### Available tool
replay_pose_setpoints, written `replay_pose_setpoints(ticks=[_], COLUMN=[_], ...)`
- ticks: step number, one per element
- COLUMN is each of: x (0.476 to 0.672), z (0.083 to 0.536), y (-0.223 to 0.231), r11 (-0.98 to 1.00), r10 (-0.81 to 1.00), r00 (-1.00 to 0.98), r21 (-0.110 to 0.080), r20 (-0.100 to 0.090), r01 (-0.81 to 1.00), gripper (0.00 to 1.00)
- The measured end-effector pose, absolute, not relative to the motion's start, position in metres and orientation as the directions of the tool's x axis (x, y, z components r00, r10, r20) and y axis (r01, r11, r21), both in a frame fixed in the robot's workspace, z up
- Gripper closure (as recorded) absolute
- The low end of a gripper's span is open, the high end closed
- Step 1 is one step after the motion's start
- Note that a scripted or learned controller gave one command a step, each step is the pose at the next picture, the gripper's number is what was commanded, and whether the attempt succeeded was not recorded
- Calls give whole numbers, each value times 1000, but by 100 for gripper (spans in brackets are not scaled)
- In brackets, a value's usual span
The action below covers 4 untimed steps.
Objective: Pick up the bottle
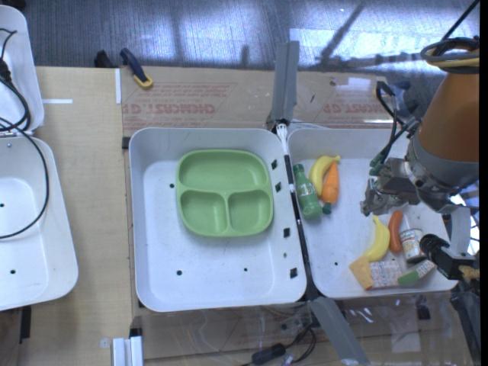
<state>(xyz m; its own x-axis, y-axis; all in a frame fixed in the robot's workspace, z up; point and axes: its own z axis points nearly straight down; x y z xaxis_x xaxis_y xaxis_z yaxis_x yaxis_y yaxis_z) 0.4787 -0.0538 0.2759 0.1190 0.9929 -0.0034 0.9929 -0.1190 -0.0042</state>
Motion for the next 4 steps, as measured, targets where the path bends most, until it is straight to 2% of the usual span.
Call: replay_pose_setpoints(ticks=[1, 2, 3, 4], x=[478, 521, 523, 508], z=[307, 226, 191, 291], y=[-91, -105, -31, -129], r11=[146, 199, 137, 423], r10=[989, 980, 991, 906], r00=[-146, -199, -137, -423], r21=[-1, -5, -4, -1], r20=[-2, 1, 0, -2], r01=[989, 980, 991, 906], gripper=[100, 100, 100, 100])
